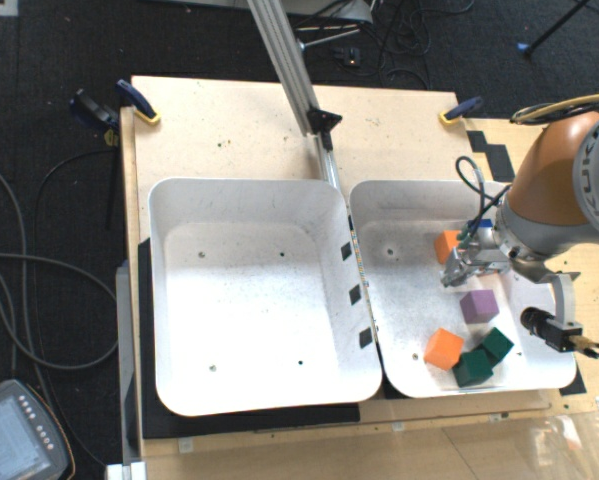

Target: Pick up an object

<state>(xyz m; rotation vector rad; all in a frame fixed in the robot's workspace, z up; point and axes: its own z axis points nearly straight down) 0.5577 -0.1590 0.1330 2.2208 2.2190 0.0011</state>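
I saw the gripper (459,271) low in the right bin (399,213), beside an orange block (446,245); whether it grasped anything, I could not tell. It could slip off, because the purple block (479,305) sat near.

Two bins side by side on the bench (229,118): left bin (179,218), right bin (399,208). Gripper (457,271) over the right bin. One block (445,245) just behind the fingers, touching or nearly. Another block (479,305) just in front and right. Three more blocks (444,349) (473,368) (497,345) clustered farther in front, touching each other.
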